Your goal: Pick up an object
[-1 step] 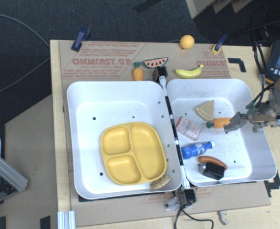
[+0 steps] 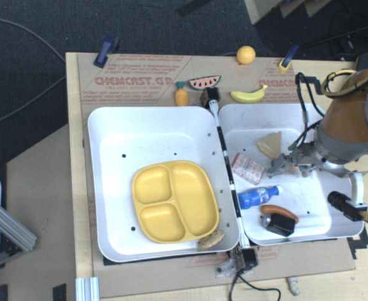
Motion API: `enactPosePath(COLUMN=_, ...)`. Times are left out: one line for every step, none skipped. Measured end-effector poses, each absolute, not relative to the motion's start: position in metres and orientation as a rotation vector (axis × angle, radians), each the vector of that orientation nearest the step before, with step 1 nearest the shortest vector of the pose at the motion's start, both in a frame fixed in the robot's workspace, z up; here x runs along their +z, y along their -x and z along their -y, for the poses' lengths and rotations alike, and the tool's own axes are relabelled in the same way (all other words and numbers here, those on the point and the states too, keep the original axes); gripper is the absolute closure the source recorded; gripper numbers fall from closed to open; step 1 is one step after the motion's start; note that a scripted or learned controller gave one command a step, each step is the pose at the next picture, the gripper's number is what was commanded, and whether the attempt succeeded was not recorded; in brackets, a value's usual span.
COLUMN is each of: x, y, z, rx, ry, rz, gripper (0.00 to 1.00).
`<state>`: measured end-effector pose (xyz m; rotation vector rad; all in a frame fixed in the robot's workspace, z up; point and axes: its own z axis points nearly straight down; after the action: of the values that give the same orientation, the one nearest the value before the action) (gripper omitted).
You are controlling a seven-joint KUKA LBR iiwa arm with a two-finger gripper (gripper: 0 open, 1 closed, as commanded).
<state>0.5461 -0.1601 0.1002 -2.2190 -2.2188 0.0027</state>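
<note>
My gripper [image 2: 283, 165] hangs low inside the right bin [image 2: 309, 231], its dark metal tip close over the bin floor near the middle, and I cannot tell from this slant how it is set; nothing shows caught in it. Just up and left of it lies a tan, wedge-shaped piece [image 2: 271, 145], pale and matte, with one pointed corner. To the left, near the divider between the bins, sits a small flat packet [image 2: 247, 168], white with reddish print. Below that lies a blue bottle [image 2: 257, 197] on its side, bright blue with a lighter label band, its neck toward my arm. Nearer the bin's front edge rests an orange-red sausage-like thing [image 2: 279, 212] touching a black block [image 2: 279, 225]. The left bin [image 2: 108, 137] holds a yellow divided plate [image 2: 174, 200] with three compartments, and a small brownish lump [image 2: 211, 240] lies at that plate's front right rim. On the surface [image 2: 83, 105] behind the bins are a toy banana [image 2: 248, 95], a watermelon slice [image 2: 205, 81] and an orange ball [image 2: 246, 55].
</note>
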Motion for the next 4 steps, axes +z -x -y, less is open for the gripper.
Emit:
enactPosePath(x=0.085, y=-0.604, z=0.110, rx=-0.004, ry=2.220, rz=2.225, gripper=0.00)
enactPosePath(x=0.083, y=-0.655, z=0.116, rx=0.012, ry=2.215, rz=2.213, gripper=0.00)
enactPosePath(x=0.094, y=-0.655, z=0.118, rx=0.016, ry=2.218, rz=2.213, gripper=1.00)
enactPosePath(x=0.197, y=-0.651, z=0.058, rx=-0.007, ry=2.221, rz=2.227, gripper=1.00)
